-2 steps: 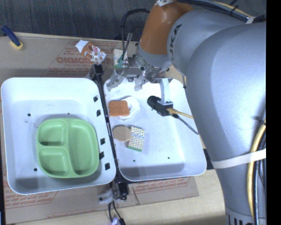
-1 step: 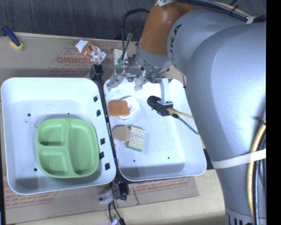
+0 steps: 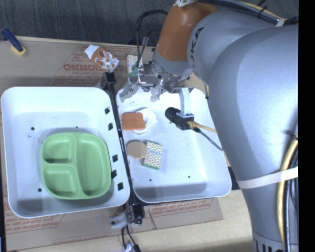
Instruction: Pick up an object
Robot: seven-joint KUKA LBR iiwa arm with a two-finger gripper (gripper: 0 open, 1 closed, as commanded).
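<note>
**Orange block lying just short of an empty tool**

Lying in the far-left part of the right bin (image 3: pixel 210 156), close to the wall shared with the left bin (image 3: pixel 21 119), and resting partly on a white scrap (image 3: pixel 150 118). Looking small and flat-topped with rounded corners, orange-brown on its upper face; probably light and a little soft, though hard to be sure from above. Sharing the bin with a round tan disc (image 3: pixel 136 149) and a checked packet (image 3: pixel 153 155), those two touching each other just beside the orange block (image 3: pixel 133 122) on its near side.

Hovering over the far end of the same bin with the tool (image 3: pixel 143 91) spread wide and gripping nothing, standing just beyond the block rather than squarely over it. Judging the step in hand to be the approach, with no grasp made yet. Calling next for a short shift toward the near side to centre over the block, perhaps a turn of the wrist to straddle its narrower sides, then a straight descent and a close. Needing care about the bin wall on the left and about catching the white scrap along with the block. Leaving aside the green plate (image 3: pixel 76 164) in the left bin, well apart from all this.
</note>
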